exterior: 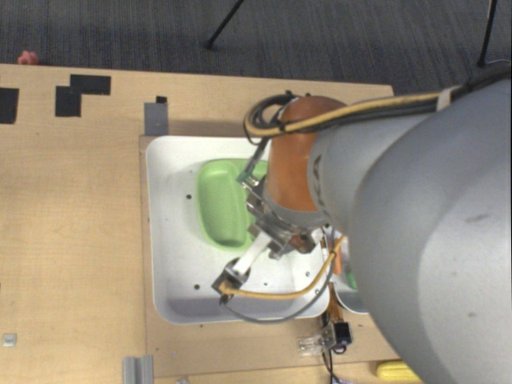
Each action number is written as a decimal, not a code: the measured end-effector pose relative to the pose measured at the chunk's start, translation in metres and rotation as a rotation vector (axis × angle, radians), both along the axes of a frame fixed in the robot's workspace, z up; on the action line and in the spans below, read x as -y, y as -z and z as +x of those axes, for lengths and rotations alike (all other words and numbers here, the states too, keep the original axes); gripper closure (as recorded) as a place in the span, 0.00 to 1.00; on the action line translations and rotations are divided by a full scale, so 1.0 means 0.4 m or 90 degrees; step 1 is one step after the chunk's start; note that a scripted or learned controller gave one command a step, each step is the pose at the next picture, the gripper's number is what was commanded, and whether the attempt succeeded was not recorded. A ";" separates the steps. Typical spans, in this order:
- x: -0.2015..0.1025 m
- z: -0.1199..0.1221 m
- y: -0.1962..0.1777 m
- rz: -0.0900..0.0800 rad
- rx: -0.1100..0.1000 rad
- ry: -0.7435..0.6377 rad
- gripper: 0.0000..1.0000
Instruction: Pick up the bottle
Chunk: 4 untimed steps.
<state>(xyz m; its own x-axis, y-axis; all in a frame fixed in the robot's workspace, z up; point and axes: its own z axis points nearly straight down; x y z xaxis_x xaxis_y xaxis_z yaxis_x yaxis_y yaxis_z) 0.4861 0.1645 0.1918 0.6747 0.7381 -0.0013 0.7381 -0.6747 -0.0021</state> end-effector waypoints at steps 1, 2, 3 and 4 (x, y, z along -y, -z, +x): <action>-0.146 0.001 -0.019 0.000 0.001 0.188 1.00; 0.020 0.053 -0.117 0.000 0.001 0.278 1.00; -0.080 0.001 -0.056 0.000 0.000 0.065 1.00; -0.109 0.002 -0.601 0.001 0.004 0.121 1.00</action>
